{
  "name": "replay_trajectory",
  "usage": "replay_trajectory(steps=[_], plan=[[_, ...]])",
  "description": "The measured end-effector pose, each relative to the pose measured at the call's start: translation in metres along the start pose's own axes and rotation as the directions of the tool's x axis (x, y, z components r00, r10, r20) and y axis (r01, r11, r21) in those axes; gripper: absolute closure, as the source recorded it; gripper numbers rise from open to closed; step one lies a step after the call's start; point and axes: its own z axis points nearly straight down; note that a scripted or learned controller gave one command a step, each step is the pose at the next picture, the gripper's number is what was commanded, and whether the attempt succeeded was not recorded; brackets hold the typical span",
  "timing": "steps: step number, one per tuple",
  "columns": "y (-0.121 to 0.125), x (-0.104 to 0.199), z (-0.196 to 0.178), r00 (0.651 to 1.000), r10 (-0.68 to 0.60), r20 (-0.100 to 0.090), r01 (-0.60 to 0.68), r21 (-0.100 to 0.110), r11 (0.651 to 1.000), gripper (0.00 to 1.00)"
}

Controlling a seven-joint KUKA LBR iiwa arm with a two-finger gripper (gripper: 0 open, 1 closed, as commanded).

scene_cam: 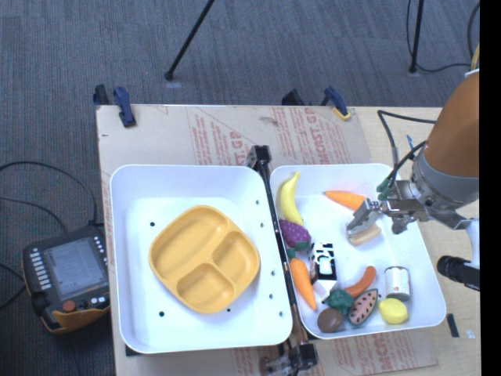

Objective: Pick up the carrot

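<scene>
orange carrot (302,283) (lying flat), right bin's left edge

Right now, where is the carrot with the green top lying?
The carrot lies in the right bin, against its left wall, just below the purple grapes and left of the black-and-white card, pointing toward the bin's front edge.
</scene>
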Motion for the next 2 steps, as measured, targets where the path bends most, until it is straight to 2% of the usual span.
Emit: replay_trajectory(steps=[1,2], plan=[[0.071,-0.052,0.079,1.0,0.022,0.0,-0.022,0.006,1.0,0.0],[0.128,-0.076,0.119,0.992,0.13,0.0,-0.13,-0.002,0.992,0.0]])
